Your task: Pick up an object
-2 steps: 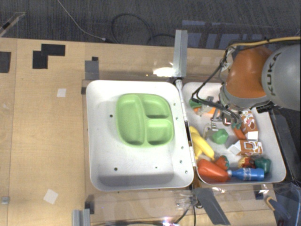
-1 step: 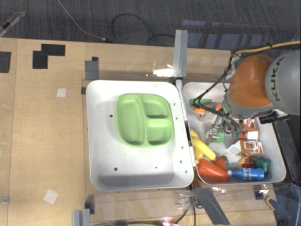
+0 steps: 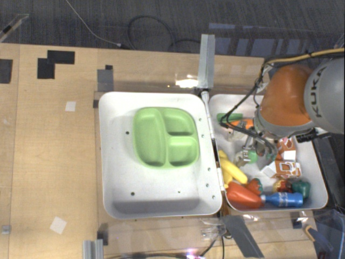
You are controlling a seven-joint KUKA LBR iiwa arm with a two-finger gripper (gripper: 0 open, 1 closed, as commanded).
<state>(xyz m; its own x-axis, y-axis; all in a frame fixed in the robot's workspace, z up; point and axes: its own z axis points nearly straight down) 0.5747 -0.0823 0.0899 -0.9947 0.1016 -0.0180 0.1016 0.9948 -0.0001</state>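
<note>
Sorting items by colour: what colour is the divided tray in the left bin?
Light green; the divided tray shows plainly in the camera view, lying in the white left bin.

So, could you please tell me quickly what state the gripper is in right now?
Gripper: low in the right bin; open or closed cannot be told.

Even, bright overhead light falls on the desk (image 3: 48, 161). A glare spot shines behind the left bin (image 3: 116, 198), whose near inside wall lies in soft shadow. Focus is slightly soft throughout.
</note>
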